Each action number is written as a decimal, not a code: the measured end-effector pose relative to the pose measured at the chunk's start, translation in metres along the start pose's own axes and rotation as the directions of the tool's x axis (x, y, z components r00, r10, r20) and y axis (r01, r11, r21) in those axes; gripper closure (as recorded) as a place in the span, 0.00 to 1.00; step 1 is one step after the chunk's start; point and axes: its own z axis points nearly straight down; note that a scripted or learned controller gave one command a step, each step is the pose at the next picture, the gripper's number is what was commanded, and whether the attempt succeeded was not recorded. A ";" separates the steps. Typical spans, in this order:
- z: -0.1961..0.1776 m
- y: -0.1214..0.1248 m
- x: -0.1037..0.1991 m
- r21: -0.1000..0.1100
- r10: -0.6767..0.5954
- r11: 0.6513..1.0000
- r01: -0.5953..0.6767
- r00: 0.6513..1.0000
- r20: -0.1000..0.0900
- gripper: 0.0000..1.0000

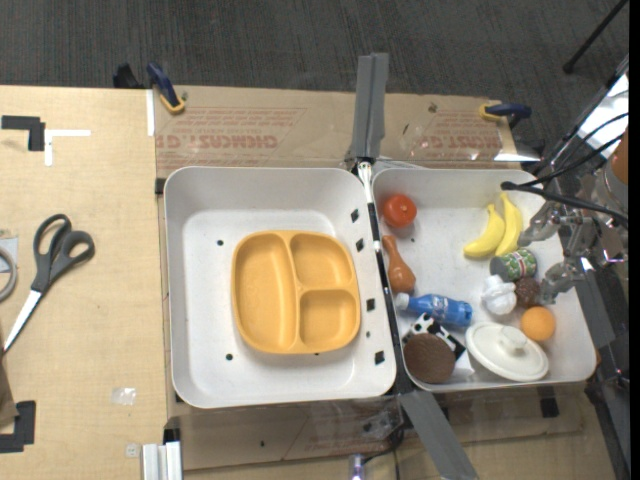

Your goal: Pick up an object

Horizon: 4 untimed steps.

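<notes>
Where the gripper (pixel 560 253) hangs over the right bin (pixel 440 190), its fingers stand apart, holding nothing. Under it lie a can (pixel 514 264), a banana (pixel 497 229), an orange (pixel 538 324), a white lid (pixel 508 351), a blue bottle (pixel 438 309) and a tomato (pixel 400 209). The left bin (pixel 200 268) holds a yellow tray (pixel 296 292).

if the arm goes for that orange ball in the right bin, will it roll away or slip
Probably apt to roll: the orange ball looks round and smooth. The white lid and brown piece beside it may check it somewhat. Its curved surface could slip from the pincer.
</notes>
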 end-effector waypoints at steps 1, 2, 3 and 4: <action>0.098 0.006 -0.025 0.000 0.108 0.994 -0.108 0.994 0.001 0.00; 0.108 0.013 -0.071 0.001 0.098 0.995 -0.098 0.995 0.003 0.00; 0.113 0.072 -0.108 0.007 0.278 0.960 -0.278 0.960 -0.031 0.00; 0.027 -0.010 -0.091 0.001 0.269 0.963 -0.269 0.963 0.004 0.00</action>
